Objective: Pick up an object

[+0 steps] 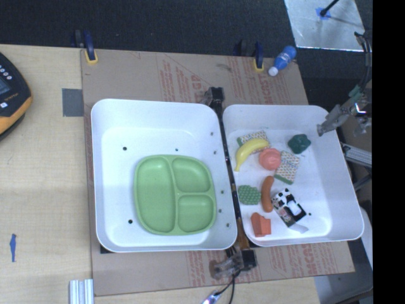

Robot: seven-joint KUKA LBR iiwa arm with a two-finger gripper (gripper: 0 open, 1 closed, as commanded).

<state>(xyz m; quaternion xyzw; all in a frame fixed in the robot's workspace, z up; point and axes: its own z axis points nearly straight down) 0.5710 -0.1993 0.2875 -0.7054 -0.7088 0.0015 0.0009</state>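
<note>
Currently we can't tell the gripper (330, 124) state at the right bin (342, 170) rim; banana (250, 150) lies diagonal, hotdog (267, 193) upright.

— Bright enough in here?

— Plenty. Even overhead light; the two white bins (158, 116) nearly bleach out, and the left bin's inner wall throws a soft grey shadow across its floor.

— Any glare?

— A pale sheen on the green plate (174, 194), nothing harsh. The dark floor (158, 8) beyond the worktop (44, 189) swallows detail (it reads almost black).

— Sharp?

— Soft all over. Small toys in the right bin blur at their edges, and the arm's tip (342, 114) is smeared.
</note>
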